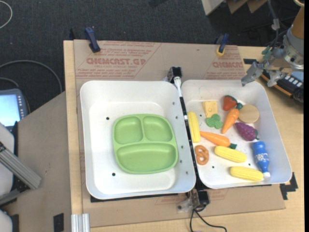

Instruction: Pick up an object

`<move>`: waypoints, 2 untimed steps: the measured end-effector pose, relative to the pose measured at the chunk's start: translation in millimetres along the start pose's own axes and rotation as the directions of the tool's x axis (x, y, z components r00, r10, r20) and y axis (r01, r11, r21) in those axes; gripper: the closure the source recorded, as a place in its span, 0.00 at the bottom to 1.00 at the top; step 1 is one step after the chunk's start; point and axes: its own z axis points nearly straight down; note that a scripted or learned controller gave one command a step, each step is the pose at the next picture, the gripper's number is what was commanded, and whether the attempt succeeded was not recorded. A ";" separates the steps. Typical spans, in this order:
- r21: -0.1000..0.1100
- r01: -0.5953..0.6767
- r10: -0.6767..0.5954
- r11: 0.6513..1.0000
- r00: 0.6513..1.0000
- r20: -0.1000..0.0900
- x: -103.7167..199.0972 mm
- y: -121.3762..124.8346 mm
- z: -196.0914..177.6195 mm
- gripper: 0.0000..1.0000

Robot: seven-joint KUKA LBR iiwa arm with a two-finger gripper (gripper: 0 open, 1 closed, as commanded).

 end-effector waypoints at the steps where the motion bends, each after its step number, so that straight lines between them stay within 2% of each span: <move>1: 0.015 0.000 0.000 1.000 1.000 -0.005 17.0 -19.1 161.4 0.00; 2: 0.005 -0.002 0.002 1.000 1.000 -0.002 14.9 -60.0 158.4 0.00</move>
